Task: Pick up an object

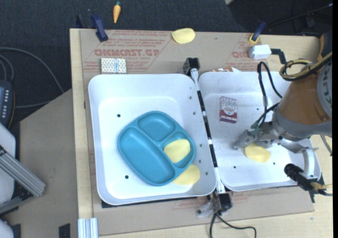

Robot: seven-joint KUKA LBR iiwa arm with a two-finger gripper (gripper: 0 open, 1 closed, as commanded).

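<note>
The arm (311,106) is a thick rounded tube. Its upper part is wrapped in a broad band (303,102) of dull orange-brown, and beneath that sits a smooth grey collar (296,128) that narrows toward the wrist. A thin black cable (264,86) runs up along the arm's side, and a looped yellowish cable (296,69) lies against its top. The gripper (252,139) is a small grey metal piece with angular, dull fingers (244,140), blurred at the tips. Just below the collar a pale, whitish bracket (309,157) hangs from the wrist, carrying a short black cylinder (298,174) with a dark lead at its end.
</note>
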